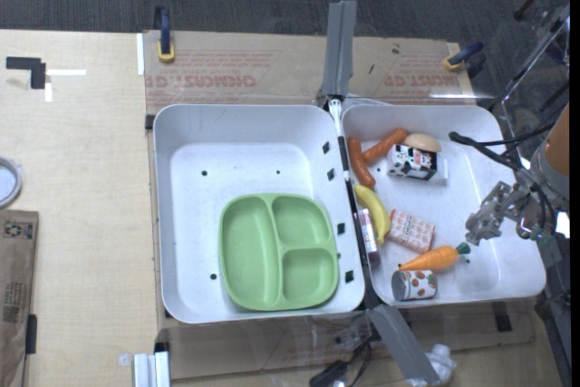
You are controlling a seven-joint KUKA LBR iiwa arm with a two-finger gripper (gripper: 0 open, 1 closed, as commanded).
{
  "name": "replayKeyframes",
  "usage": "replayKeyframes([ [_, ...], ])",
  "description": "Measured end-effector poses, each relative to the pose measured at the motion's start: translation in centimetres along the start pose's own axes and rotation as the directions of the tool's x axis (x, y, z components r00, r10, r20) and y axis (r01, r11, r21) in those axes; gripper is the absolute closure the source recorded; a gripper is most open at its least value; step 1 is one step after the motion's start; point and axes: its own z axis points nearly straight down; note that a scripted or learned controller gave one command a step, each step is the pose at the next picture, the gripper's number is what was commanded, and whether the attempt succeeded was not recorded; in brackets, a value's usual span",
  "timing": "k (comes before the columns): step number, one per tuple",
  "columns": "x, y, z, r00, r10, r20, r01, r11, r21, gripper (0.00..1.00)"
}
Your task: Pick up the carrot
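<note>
Tool (485,222): over the right bin's right edge; whether spread or pressed together, I cannot tell. Carrot (431,259): just beside it, near the front edge, touching a can (414,284). Descend on the carrot's middle; avoid the can.

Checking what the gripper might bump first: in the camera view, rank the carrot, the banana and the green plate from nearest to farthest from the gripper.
Gripper is over the right bin.
1. Carrot, just to its lower left, right bin.
2. Banana, at the right bin's left wall.
3. Green plate, in the left bin.
</note>
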Motion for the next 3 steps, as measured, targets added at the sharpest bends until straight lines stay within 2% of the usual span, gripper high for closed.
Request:
replayKeyframes([
  [1, 0.0, 0.0, 0.0, 1.000, 0.000, 0.000, 0.000, 1.000, 0.000, 0.00],
  [2, 2.0, 3.5, 7.7, 0.992, -0.124, -0.001, 0.124, 0.992, 0.000, 0.00],
  [3, 1.9, 3.6, 6.8, 0.993, -0.120, 0.001, 0.120, 0.993, -0.002, 1.00],
])
